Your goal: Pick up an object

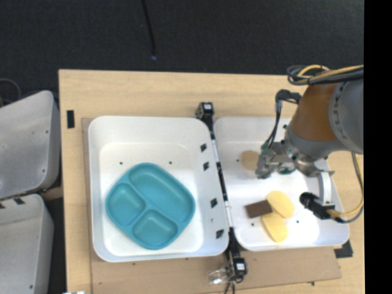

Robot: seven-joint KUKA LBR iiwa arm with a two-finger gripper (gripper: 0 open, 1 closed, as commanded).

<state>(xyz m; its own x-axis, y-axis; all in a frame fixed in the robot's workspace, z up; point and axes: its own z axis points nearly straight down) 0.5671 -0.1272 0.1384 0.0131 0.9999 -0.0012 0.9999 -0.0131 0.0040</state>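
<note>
Over the right bin (pixel 245 133), toward its far half, the pincer (pixel 264 167) hangs low at the end of the grey arm (pixel 343 112), whose orange band (pixel 312 112) sits just behind and to the right of it. From this slanted height the wrist body hides the tips, so I cannot tell how the pincer stands or whether it grips anything. Immediately to the pincer's left, touching or very nearly touching it, lies a small pale tan rounded object (pixel 248 160) on the white floor of the bin. Nearer the camera than the pincer, and clearly apart from it, three more things lie bunched together: a dark brown block (pixel 258 209) straight in front of it, a yellow rounded piece (pixel 282 204) just beside the block on its right, and a second yellow piece (pixel 275 228) a little closer to the bin's near wall, its top edge meeting the first. Far to the pincer's left, past the divider where the two bins meet, the left bin (pixel 110 133) holds a teal plate (pixel 150 206) with three compartments, lying flat toward the near side. Both bins rest on a light wooden bench (pixel 135 90).
</note>
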